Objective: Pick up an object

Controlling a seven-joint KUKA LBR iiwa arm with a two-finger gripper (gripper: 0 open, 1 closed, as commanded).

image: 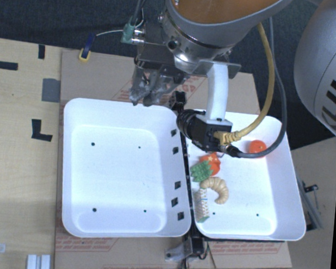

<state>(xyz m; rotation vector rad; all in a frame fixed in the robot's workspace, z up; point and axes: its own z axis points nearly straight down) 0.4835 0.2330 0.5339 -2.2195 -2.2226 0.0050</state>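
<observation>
My gripper (151, 93) hangs over the back rim of the left bin (72, 151), near its right corner. I see nothing in it. The objects lie in the right bin (278, 212), all along its left side. An orange ball (256, 147) sits near the back. A red piece (213, 162) touches a green leafy piece (200, 172). In front of them lie a tan curved piece (218, 189) and a white ridged piece (203, 205). The gripper is well to the left of and behind these objects.
A white bracket (218, 94) with a black unit (204, 131) and a yellow cable (264, 119) hangs from the arm over the divide between the bins. The arm's big grey body covers the top right. Both bins rest on cardboard (96, 77).
</observation>
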